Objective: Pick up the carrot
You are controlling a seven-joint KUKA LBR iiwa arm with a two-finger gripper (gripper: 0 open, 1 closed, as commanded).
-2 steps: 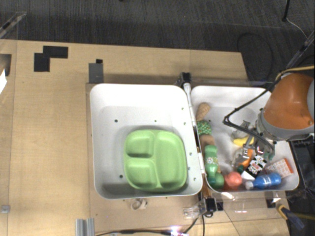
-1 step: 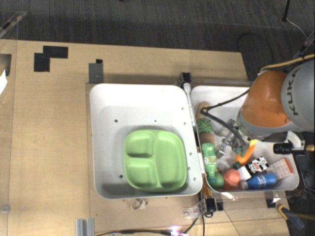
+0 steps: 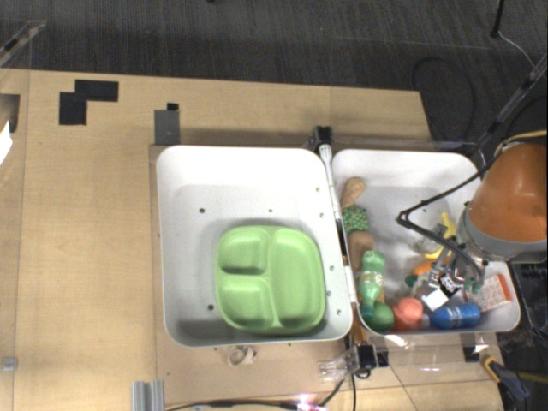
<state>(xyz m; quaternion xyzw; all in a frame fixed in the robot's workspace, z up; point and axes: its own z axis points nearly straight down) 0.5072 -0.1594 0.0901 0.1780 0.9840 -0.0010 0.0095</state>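
In the right bin (image 3: 402, 174), a small orange piece with a green end, which looks like the carrot (image 3: 420, 271), lies near the front. My gripper (image 3: 447, 276) hangs low over the bin just right of it, among the toys and partly covering them. The arm's orange band (image 3: 514, 197) sits above it at the bin's right side. The view does not show whether the gripper touches the carrot.
Along the right bin's left wall lie a brown toy (image 3: 353, 190), a green textured toy (image 3: 357, 219) and a green bottle (image 3: 372, 276). At its front are a green ball (image 3: 377, 316), a red ball (image 3: 409, 312), a blue item (image 3: 455, 316) and a yellow item (image 3: 445, 226). A green divided plate (image 3: 271, 276) lies in the left bin (image 3: 184, 229).
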